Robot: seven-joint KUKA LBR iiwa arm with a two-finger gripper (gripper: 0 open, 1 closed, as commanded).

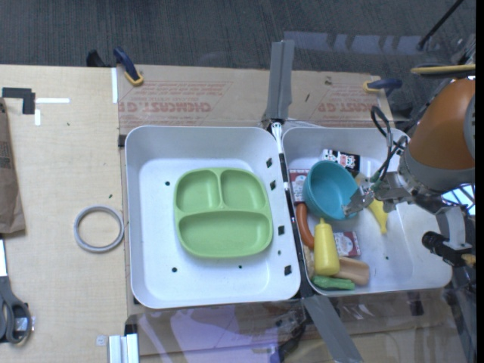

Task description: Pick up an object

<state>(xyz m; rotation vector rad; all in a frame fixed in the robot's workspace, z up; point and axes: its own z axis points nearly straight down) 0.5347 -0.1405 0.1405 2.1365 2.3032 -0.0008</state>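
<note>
Camera view shows the gripper (360,200) closed on the rim of the round blue plastic bowl (330,188) in the right white bin (412,267).

The right bin (423,271) is crowded on its left — blue bowl (330,190), mustard bottle (326,248), hot dog (304,225). Its right floor lies bare.

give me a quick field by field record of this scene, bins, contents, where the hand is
left bin: holds a green divided plate, lying flat
right bin: holds a blue bowl, yellow bottle, banana, green pod-shaped item, a reddish sausage-like piece, small printed packets
hand: over the right bin, at the blue bowl's right rim
grip: cannot tell whether it holds the bowl
bowl: tilted, opening facing up and left
bench: a grey ring lies left of the bins
</note>
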